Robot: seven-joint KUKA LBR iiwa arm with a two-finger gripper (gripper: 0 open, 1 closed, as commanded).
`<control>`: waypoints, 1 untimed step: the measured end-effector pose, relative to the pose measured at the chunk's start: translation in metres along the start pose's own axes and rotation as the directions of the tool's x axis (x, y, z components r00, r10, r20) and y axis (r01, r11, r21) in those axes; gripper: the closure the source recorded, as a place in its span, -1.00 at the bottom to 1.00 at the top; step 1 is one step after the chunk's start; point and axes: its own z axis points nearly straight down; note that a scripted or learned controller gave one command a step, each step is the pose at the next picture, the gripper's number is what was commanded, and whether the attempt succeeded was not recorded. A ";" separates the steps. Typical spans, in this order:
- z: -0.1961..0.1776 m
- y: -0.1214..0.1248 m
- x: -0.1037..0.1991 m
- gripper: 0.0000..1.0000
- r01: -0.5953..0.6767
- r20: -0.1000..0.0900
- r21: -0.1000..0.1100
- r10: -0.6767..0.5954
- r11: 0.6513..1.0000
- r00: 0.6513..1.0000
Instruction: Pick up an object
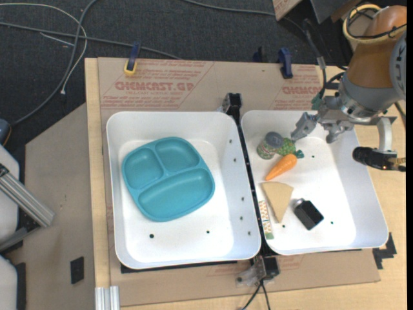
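Camera view looks down at a slant on a cardboard-covered surface printed with faded red lettering, held at its far edge by two blue clamps, with two shallow white bins side by side on it. The left bin holds a smooth teal plastic plate with three compartments, lying flat near the bin's middle. The right bin, in the right half of the frame, holds the small things: a green-and-grey can lying toward its upper left, an orange carrot with a green top just below and beside the can, a tan wedge shaped like a slice of cheese lower down near the divider, and a small black block just right of the wedge. A narrow printed strip lies along the divider beside the wedge. The grey arm with its orange band reaches in from the upper right, and the gripper hangs over the upper part of the right bin, right of the can and carrot. Its jaws stand spread apart with nothing between them, one finger pointing down toward the can but apart from it.
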 end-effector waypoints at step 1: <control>-0.008 0.003 0.000 -1.00 0.003 0.002 -0.014 -0.003 1.000 1.000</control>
